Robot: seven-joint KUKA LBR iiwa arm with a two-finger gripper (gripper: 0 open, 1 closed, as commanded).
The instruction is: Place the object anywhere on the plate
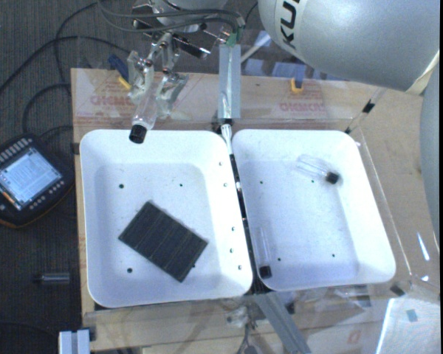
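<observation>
Looking down, we've got the gripper point(153, 87) hanging over the far rim of the left shallow white bin point(96, 198), and a clear plastic tube with a black cap point(142, 120) sits pinched between its fingers, cap end dipping toward the rim. Makes sense: it's lifted high enough to clear the wall. Our target, the dark ribbed rectangular plate point(163, 241), lies flat near the bin's front, well apart from the tube. Another clear capped tube point(317, 169) rests in the right white bin point(369, 220). We'd guess a carry over the plate comes next.
</observation>
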